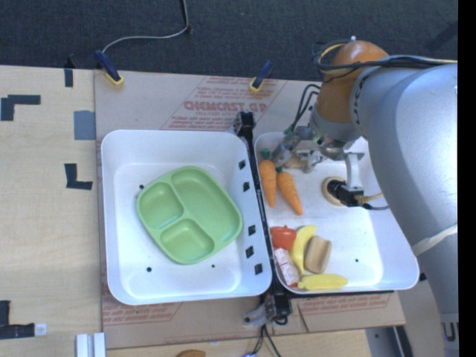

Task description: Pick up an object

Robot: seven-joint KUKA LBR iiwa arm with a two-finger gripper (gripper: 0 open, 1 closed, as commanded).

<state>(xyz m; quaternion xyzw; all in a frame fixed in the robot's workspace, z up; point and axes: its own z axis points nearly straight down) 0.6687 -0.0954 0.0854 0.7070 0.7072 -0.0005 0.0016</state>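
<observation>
Bench (44, 199): pale wood surface at the left of the frame, marked with dark tape pieces.
Cardboard sheet (208, 106): brown, printed in red, lying under both bins; two yellow-and-blue clamps (109, 67) grip its upper edge.
Cable (167, 21): thin, running across the dark floor at the top of the frame.
Left bin (119, 274): shallow and white, at centre-left of the frame.
Green tray (189, 214): a three-compartment plate lying tilted in the middle of the left bin.
Right bin (372, 266): shallow and white, touching the left bin along a row of black clips.
Carrots (279, 186): two orange carrots side by side in the upper left of the right bin, just below the gripper.
Tomato (283, 236): red, near the left wall of the right bin, below the carrots.
Banana (303, 248): yellow, just right of the tomato, touching a tan bread slice (318, 255).
Wrapped packet (285, 266): red and white, at the lower left of the right bin, beside a yellow piece (322, 281) along the lower wall.
Ring (336, 192): pale, on the bin floor right of the carrots, partly hidden by a black part of the wrist.
Gripper (286, 155): low over the upper left of the right bin, near the carrot tops; whether it is spread or pressed together cannot be told.
Arm (409, 140): grey, entering from the right of the frame and covering the bin's right side, its orange band (346, 80) at upper right.
</observation>
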